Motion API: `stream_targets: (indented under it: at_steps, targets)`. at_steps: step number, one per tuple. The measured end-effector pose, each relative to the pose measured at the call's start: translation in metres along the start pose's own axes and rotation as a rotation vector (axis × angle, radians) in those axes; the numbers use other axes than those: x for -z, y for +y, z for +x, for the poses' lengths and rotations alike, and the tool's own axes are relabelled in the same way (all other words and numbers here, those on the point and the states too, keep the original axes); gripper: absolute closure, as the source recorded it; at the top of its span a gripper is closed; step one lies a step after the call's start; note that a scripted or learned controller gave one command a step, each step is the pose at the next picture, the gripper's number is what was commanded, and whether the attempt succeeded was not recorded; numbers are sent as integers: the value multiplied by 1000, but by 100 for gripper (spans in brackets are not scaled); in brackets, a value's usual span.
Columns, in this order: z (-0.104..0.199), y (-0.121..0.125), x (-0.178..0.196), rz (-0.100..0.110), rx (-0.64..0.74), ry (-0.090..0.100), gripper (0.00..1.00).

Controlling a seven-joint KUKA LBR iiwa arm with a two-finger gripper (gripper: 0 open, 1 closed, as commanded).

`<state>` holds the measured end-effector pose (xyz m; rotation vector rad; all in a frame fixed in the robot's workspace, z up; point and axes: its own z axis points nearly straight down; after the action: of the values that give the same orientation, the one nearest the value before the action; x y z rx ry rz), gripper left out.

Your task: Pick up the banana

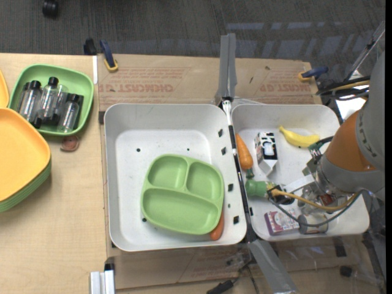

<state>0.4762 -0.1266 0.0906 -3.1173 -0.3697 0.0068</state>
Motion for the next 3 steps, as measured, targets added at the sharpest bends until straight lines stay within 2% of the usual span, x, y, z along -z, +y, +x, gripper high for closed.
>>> stream_targets:
  at_steps: [1,2,3]
  targets:
    - [25,-5,0,-1,-34,-1,100]
    - [3,-15,0,0,4,0,100]
    - [4,-9,0,0,-36,0,100]
